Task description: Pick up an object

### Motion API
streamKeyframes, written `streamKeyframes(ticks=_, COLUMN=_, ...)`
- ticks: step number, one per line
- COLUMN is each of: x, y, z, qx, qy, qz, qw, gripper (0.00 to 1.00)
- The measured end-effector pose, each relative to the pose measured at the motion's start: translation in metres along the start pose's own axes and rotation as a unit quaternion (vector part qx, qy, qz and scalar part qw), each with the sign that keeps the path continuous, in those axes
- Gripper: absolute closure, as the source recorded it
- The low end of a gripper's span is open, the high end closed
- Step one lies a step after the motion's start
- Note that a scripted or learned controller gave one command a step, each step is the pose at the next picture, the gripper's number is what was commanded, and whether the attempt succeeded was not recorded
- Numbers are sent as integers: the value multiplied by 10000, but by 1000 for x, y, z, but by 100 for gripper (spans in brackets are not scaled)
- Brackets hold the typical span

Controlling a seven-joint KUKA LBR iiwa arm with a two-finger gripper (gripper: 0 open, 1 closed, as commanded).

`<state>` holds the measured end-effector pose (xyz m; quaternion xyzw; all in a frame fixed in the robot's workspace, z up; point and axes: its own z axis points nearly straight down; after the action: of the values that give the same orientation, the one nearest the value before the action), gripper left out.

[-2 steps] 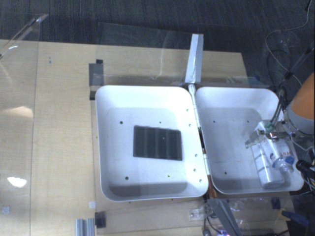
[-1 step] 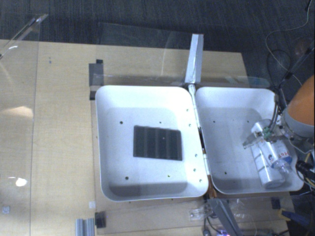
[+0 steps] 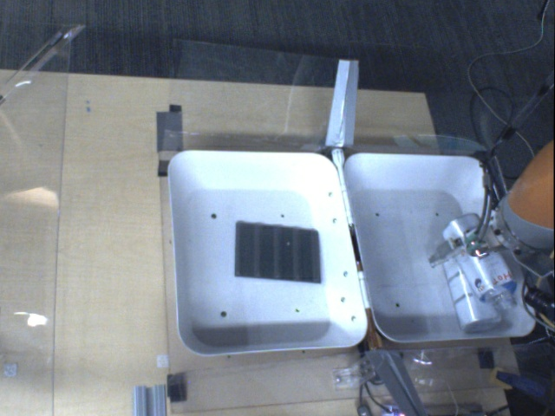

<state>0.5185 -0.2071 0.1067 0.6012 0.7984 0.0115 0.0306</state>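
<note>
**Arm down in the right bin, over a clear bottle**

Nearest the camera, just in front of the shallow white right-hand bin (image 3: pixel 408 189), loose clear plastic pieces (image 3: pixel 351 375) lie on the pale wooden tabletop (image 3: pixel 95 250). Inside that bin, at its right end, a clear plastic bottle with a white label (image 3: pixel 477 289) lies on its side. The grey arm's gripper (image 3: pixel 464 243) sits low at the bottle's far end, against it; whether the jaws are released or clenched I cannot tell. Left of that bin, touching it, the shallow white left-hand bin (image 3: pixel 195 232) holds a dark ribbed rectangular mat (image 3: pixel 277 251). Behind the right-hand bin, a grey upright bar (image 3: pixel 342 102) rises.
</note>
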Motion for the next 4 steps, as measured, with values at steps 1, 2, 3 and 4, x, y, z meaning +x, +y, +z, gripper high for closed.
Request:
streamKeyframes(ticks=1, x=8, y=-8, z=-1, qx=-38, qy=-61, qz=-134, qw=9999, gripper=0)
streamKeyframes(ticks=2, x=6, y=-9, z=-1, qx=-21, qy=-57, qz=-411, qw=9991, gripper=0)
streamKeyframes(ticks=3, x=-7, y=27, z=5, qx=90, qy=91, qz=-1756, qw=9844, gripper=0)
streamKeyframes(ticks=4, x=37, y=-4, z=-36, qx=182, qy=211, qz=-2637, qw=9642, gripper=0)
